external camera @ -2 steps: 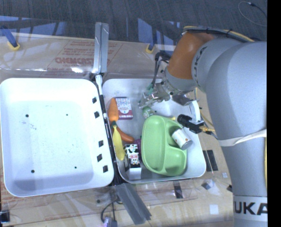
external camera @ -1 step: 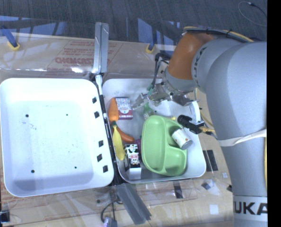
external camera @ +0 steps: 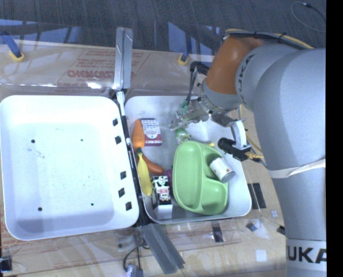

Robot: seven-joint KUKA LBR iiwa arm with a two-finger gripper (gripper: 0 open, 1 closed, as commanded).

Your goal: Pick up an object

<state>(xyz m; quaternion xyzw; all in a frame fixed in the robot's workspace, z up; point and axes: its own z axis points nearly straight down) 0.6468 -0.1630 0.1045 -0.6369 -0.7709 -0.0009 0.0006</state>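
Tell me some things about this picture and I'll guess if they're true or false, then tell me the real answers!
1. The green bowl sits in the right bin. True.
2. The banana lies in the left bin. False: it lies in the right bin, along its left wall.
3. A small white cup rests in the green bowl. True.
4. The arm reaches over the left bin. False: it reaches over the right bin.
5. The green bowl is upside down. False: it faces up.

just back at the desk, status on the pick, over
Gripper low over right bin's far end, nothing seen held. Green bowl, small can, banana, red carton all lying in that bin. Arm overhangs bin's right side.
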